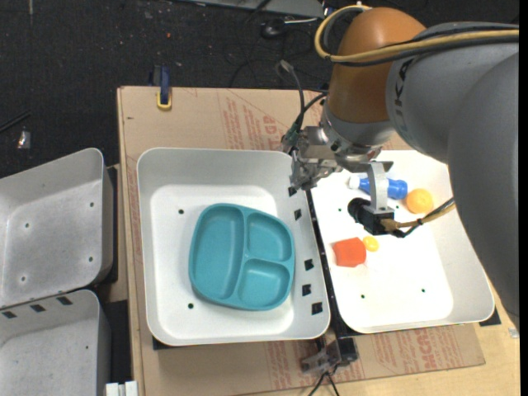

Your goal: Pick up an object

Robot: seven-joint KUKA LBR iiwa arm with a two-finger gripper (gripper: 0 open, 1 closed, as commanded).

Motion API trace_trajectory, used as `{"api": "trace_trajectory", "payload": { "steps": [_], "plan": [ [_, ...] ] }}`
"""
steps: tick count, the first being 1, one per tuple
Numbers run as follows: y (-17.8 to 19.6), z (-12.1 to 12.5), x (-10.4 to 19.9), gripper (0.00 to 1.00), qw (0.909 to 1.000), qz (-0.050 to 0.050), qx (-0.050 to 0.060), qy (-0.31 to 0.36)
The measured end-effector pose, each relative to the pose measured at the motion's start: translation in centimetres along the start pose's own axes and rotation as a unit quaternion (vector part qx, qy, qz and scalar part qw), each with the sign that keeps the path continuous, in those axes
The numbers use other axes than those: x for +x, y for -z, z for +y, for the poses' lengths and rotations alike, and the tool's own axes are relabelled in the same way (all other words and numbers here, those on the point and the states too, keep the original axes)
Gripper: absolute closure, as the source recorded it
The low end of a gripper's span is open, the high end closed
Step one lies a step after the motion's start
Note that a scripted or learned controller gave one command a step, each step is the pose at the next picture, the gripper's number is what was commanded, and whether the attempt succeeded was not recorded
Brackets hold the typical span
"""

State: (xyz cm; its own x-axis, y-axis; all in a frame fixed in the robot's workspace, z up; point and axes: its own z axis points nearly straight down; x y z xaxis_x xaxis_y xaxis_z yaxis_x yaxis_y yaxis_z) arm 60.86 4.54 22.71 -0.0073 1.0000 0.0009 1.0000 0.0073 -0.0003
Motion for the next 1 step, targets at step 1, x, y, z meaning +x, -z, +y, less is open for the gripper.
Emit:
{"api": "trace_trajectory", "payload": {
  "steps": [1],
  "plan": [
    [-0.93, 0.84, 5.42, 1.0, 1.0, 0.0, -0.001, 0.0]
  ]
}}
